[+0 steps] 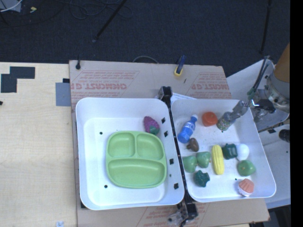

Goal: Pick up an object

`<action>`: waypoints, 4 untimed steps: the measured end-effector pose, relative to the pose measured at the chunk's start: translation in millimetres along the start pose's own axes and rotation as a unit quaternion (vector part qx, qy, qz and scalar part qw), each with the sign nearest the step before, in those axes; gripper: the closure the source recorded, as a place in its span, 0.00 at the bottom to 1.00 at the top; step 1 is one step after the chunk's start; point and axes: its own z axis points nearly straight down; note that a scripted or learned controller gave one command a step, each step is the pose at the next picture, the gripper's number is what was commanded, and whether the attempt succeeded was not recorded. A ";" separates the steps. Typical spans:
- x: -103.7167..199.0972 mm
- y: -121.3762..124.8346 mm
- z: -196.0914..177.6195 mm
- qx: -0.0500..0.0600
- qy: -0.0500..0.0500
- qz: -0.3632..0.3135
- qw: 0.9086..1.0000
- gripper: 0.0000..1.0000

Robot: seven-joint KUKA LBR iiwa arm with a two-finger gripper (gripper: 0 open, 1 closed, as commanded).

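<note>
Presently hovering with the gripper (pixel 223 123) over the upper part of the right bin (pixel 268 181), just beside the orange toy (pixel 209 118) and near the blue bottle (pixel 187 129). Impossible to tell whether parted or closed: blurred into 1 grey speckled shape. Nothing visibly held. No single target named by the task; likeliest, judging by closeness, the orange toy or the bottle, both lying loose on the bin floor. Further down, well apart from the tip: the yellow corn (pixel 217 159), the white ball (pixel 243 151) and several green pieces packed close. Risks from here: descending beside the orange toy and nudging it away instead of straddling it; a round shape squirting out under pressure; the bottle rolling toward the divider. Hard to read: height of the tip above the floor, and most of the arm, cut off at the right. In the left bin (pixel 90 193), a green tray (pixel 135 160) and 1 purple toy (pixel 151 124).
</note>
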 end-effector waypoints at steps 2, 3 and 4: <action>2.0 0.2 35.4 -0.005 -0.001 -0.001 1.000 0.00; 2.7 -7.3 94.7 -0.005 -0.001 -0.001 1.000 0.00; 5.4 -6.7 136.8 -0.005 -0.001 -0.002 1.000 0.00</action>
